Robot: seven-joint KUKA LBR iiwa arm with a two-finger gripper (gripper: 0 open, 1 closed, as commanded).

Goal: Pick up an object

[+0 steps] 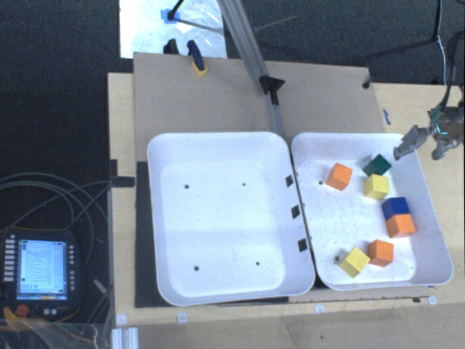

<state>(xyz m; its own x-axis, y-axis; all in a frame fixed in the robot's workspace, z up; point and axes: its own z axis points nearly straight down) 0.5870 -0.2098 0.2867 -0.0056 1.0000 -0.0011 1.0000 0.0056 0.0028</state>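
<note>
The right bin [314,145] holds several small cubes. An orange cube [338,176] lies at its upper left, with a green cube [377,166] and a yellow cube [376,186] close together to the right. A blue cube [395,207] touches another orange cube [400,225] near the right wall. A third orange cube [380,252] and a second yellow cube [354,261] sit at the front. My gripper [425,148] hovers over the bin's upper right rim, just right of the green cube. It is open, with nothing between its fingers [407,144].
The left bin [156,155] stands beside the right one on a brown board [218,93]. A slanted grey pole [243,35] crosses the back. A teach pendant [40,271] with cables lies at the lower left, off the bench.
</note>
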